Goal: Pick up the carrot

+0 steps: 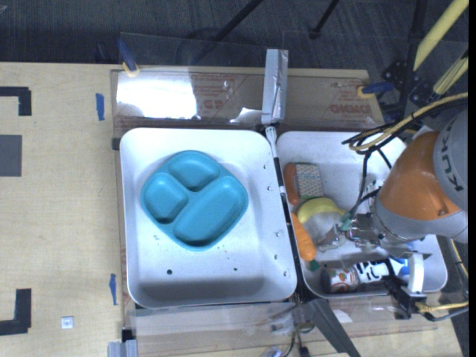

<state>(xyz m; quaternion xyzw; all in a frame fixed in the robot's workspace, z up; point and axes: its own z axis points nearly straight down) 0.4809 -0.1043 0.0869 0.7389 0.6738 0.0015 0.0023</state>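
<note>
Carrot (pixel 302 242) lies in the right bin (pixel 338 146), tight against the left wall, just below the lemon (pixel 316 209); we judge the wall leaves little room for a finger on that side. We see the gripper (pixel 343 233) low over the bin, just right of the carrot, apart from it. Whether it is released or clenched, we cannot tell.

Bright, even overhead light; strong glare on clear panel (pixel 156 95) (upper left); focus slightly soft.
</note>
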